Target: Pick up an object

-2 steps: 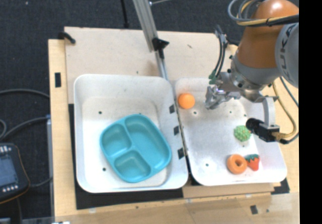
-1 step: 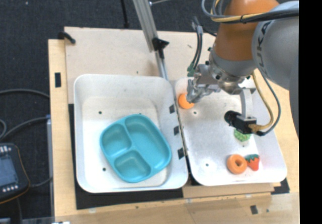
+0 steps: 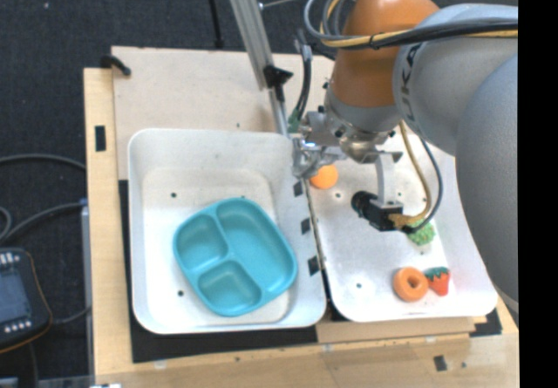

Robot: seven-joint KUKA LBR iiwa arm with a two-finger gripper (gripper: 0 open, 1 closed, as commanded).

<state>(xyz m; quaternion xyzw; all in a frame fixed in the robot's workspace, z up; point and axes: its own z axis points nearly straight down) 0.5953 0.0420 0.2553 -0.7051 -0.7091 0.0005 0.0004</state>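
Note:
My gripper (image 3: 307,161) hangs over the near-left corner of the right bin (image 3: 366,290), close to the wall between the two bins. A small orange ball (image 3: 323,177) shows just right of and below the gripper, partly hidden by it; whether it is held or lies on the bin floor is unclear. An orange ring (image 3: 408,283) and a red strawberry-like piece (image 3: 439,281) lie at the bin's front right. A small green piece (image 3: 422,234) sits a little behind them.
The left bin (image 3: 157,159) holds a teal divided tray (image 3: 234,255) in its front half. A slanted metal post (image 3: 248,20) rises behind the bins. The bulky arm (image 3: 453,90) covers the right bin's back right.

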